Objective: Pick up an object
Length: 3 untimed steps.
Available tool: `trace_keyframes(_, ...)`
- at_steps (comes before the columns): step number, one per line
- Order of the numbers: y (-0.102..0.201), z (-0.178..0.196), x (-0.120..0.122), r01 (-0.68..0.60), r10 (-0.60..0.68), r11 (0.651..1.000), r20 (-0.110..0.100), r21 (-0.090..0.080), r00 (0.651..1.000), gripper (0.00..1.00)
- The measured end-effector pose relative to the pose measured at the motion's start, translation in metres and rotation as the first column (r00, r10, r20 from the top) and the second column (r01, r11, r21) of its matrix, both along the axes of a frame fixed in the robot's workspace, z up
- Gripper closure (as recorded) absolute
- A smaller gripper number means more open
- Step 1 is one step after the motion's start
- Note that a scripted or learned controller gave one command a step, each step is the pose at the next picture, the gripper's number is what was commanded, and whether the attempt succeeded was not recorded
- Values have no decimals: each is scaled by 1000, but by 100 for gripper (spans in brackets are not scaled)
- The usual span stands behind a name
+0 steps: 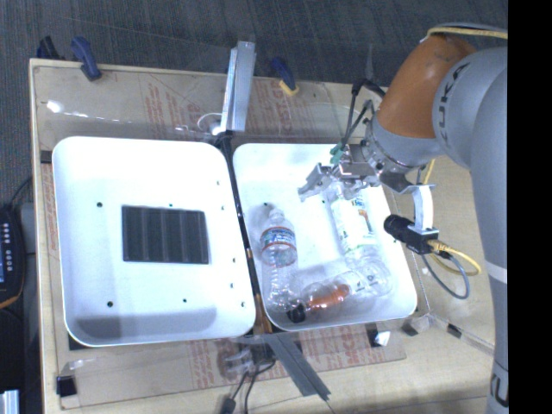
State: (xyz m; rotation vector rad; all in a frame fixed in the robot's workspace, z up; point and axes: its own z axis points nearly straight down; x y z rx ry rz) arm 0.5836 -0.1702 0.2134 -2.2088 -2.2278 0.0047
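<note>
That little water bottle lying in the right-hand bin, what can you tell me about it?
The water bottle is small, made of clear plastic, with a blue and white label around its middle and a cap at the end pointing to the bin's far wall. It lies on its side in the left half of the right bin, near the divider. Its base meets a heap of crumpled clear plastic along the near wall.

A pale tabletop [129,365] covered with clear sheeting sits on dark carpet [172,7]. The left white bin [78,171] has a dark ribbed rectangular panel [165,234] in its floor. A grey metal bar [238,86] stands at the far edge, above the seam between the bins. Two blue clamps [85,57] grip the far left edge, and another blue clamp [283,73] sits further right. A yellow cable [455,266] loops at the right.
</note>
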Motion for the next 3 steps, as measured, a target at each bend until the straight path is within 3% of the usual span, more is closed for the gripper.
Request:
trace_keyframes(1, 57, -112, -31, -28, 28, 1000, 6, -4, 1000, 0)
trace_keyframes(2, 58, -121, 32, 25, -25, 1000, 5, -5, 1000, 0)
trace_keyframes(3, 59, -111, 32, 20, -20, 1000, 3, -3, 1000, 100)
